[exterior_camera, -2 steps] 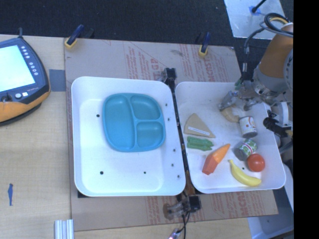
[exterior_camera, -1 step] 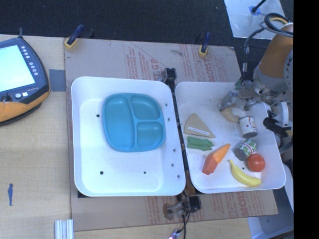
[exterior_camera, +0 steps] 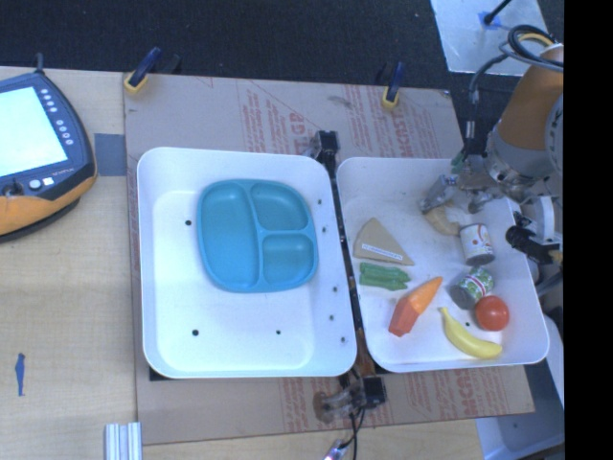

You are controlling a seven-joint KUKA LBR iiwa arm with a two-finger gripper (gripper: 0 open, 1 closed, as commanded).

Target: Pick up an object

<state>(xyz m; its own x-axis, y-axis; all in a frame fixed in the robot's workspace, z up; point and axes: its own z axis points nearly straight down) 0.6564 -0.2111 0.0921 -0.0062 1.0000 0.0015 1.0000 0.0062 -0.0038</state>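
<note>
My gripper (exterior_camera: 461,194) hangs low over the back right part of the right bin (exterior_camera: 383,353), with the grey and orange arm coming in from the right edge. Directly beneath it lies a pale beige object (exterior_camera: 442,221), partly hidden by the gripper. Just right of that stands a small white can (exterior_camera: 476,242). Further forward are a second can with a green label (exterior_camera: 473,286), a red tomato (exterior_camera: 491,312), a yellow banana (exterior_camera: 468,335), an orange carrot (exterior_camera: 414,306), a green pea pod (exterior_camera: 384,276) and a tan sandwich wedge (exterior_camera: 381,243).
The left bin (exterior_camera: 172,343) holds a blue divided plate (exterior_camera: 257,234). A tablet-like pendant (exterior_camera: 36,151) rests on the bench at the far left. Clamps (exterior_camera: 143,69) hold the cardboard under the bins at the back.
</note>
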